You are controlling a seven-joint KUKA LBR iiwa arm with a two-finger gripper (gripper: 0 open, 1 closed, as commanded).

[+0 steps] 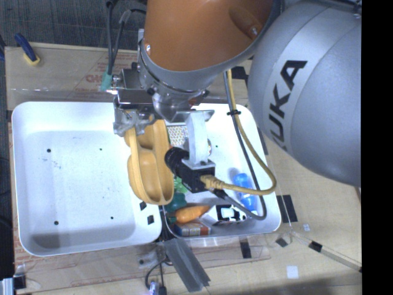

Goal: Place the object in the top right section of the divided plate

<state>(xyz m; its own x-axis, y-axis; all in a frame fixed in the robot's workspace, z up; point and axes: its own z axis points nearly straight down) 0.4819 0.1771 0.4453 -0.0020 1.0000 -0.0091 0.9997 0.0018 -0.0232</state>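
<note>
A yellow divided plate point(149, 168) stands tilted on its edge over the wall between the two bins, its hollows facing left. My gripper point(130, 126) hangs right at the plate's upper end, under the wrist; whether it grips the plate is hidden by the arm. Below the plate's lower edge, in the right bin, an orange carrot-like piece point(192, 212) lies beside a green item point(178, 198). The plate's sections hold nothing that I can see.
The right bin point(268, 221) also holds a blue object point(243, 182), a reddish-brown item point(193, 229), a black-and-white piece point(229, 212) and a dotted pad point(177, 131). The left bin point(73, 165) lies left of the plate. A yellow cable point(249, 155) loops over the right bin.
</note>
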